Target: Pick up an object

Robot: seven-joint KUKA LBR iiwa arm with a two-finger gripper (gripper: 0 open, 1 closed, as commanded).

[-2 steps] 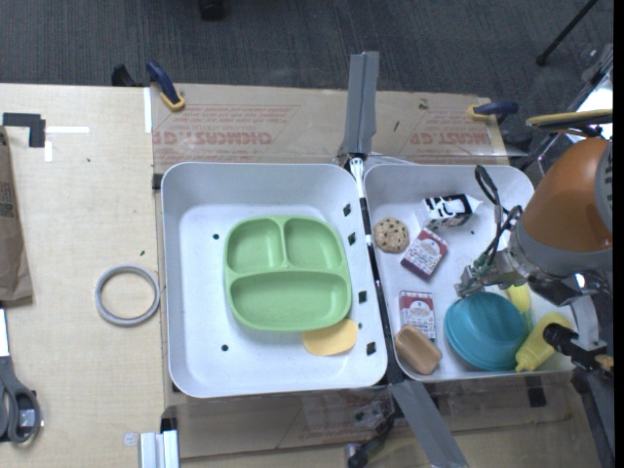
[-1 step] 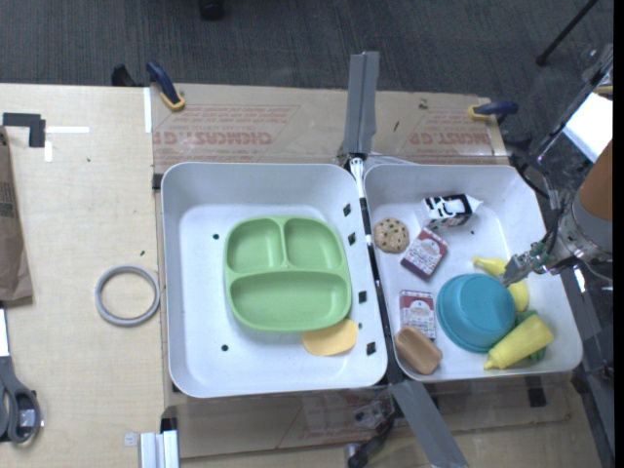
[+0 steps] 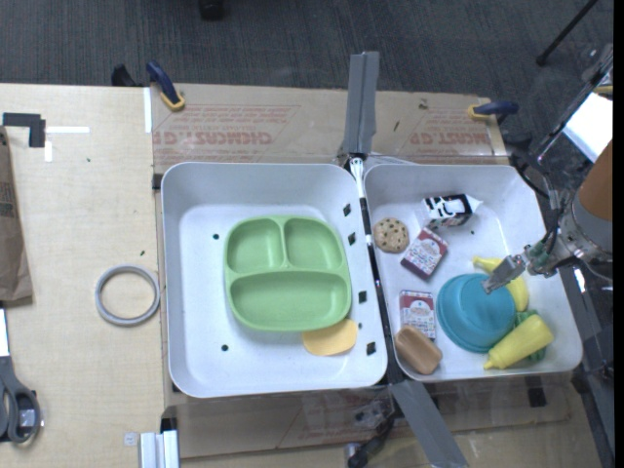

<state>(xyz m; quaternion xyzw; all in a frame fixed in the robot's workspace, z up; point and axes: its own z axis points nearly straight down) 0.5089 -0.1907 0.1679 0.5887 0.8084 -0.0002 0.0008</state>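
Reaching in over the right bin's (image 3: 382, 185) outer wall, the gripper (image 3: 511, 273) hangs above the blue bowl (image 3: 473, 313), fingertips slanting down toward that bowl's far rim. Whether those fingers are apart or together, the view is too small to tell, and nothing can be seen between them.

Quick tour of the right bin: the blue bowl sits upside down near the outer wall, toward the front. Touching its front right side lies a yellow corn cob (image 3: 520, 340) with a green end, down in the bin's front outer corner. A yellow banana (image 3: 514, 283) pokes out just behind the bowl, partly under the gripper. At the back sits a black-and-white toy (image 3: 448, 208). A chocolate-chip cookie (image 3: 391, 234) lies close to the divider wall, a small pink carton (image 3: 425, 253) just beside it, a red-and-white packet (image 3: 417, 312) further forward, and a brown bread roll (image 3: 419, 351) at the front inner corner.

Over in the left bin (image 3: 185, 291), a green divided plate (image 3: 288, 272) takes the middle, with a yellow chip-shaped piece (image 3: 330, 339) touching its front edge.

Out on the bench (image 3: 78, 213), a grey tape ring (image 3: 127, 293) lies well apart from the bins, near the left edge.
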